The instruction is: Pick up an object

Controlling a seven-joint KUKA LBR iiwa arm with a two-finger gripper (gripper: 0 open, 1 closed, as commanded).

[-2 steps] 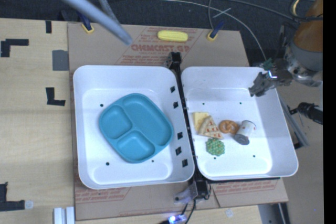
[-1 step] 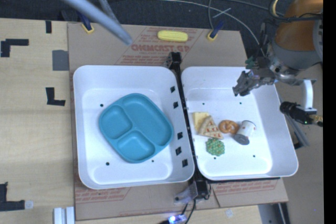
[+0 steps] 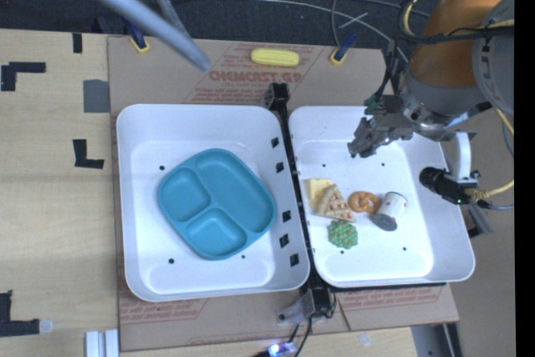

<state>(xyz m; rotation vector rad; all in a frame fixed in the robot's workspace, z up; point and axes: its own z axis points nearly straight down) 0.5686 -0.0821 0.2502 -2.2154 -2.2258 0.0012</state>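
I'm reaching in from the right, my gripper [image 3: 365, 148] hanging over the upper part of the right bin [image 3: 447, 263], above its bare white floor. Jaws: I can't tell whether they're open or closed, the dark fingers are blurring together from this angle. Nothing is showing between them, so I'm not holding anything.

The pickable things are sitting in a cluster below my gripper, mid-bin, apart from it: a yellow cheese-like wedge [image 3: 319, 192] at the left, a pizza-slice piece [image 3: 337, 206] touching it, a small brown pretzel [image 3: 363, 201] just beside that, and a little grey-and-white can [image 3: 389, 211] lying tilted on the right end of the row. A green leafy piece [image 3: 343, 235] (broccoli-like, hard to be sure) is lying just below the pizza slice.

The left bin [image 3: 134, 146] is holding a blue divided tray [image 3: 216, 203], three compartments, sitting at a slant near the bin's middle.

Both bins are resting side by side on a cardboard sheet [image 3: 234, 75]. A yellow banana-shaped item [image 3: 274, 57] is lying on that cardboard beyond the bins, well apart from my gripper. My orange band [image 3: 456, 12] is showing at the upper right.
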